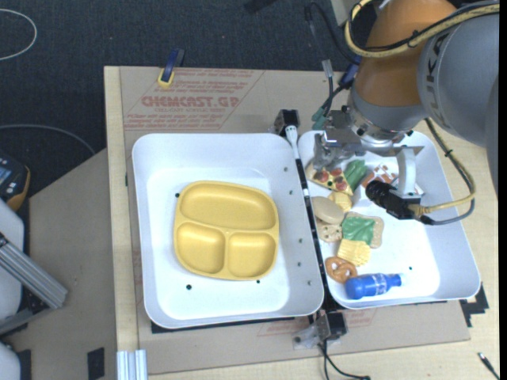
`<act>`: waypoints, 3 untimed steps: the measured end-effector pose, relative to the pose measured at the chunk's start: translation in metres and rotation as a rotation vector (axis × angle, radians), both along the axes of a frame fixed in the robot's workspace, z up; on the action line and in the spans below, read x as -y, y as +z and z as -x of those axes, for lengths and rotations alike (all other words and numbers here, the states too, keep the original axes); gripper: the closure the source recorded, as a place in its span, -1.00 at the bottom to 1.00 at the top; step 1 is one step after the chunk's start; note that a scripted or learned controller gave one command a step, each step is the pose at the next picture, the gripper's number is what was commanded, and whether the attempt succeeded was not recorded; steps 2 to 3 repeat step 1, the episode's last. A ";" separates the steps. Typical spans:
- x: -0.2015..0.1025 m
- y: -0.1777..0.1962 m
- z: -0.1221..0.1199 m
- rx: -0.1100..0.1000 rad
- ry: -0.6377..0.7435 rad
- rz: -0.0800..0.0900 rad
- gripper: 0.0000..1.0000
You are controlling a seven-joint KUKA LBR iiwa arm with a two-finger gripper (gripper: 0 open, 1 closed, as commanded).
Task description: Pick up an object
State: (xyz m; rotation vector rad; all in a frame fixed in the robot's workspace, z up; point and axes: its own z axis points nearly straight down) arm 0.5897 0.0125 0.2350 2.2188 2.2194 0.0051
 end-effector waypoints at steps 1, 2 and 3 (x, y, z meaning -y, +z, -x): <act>-0.001 -0.001 0.002 -0.005 0.000 0.000 1.00; -0.001 -0.001 0.002 -0.005 0.000 0.000 1.00; -0.001 -0.001 0.002 -0.005 0.000 0.000 1.00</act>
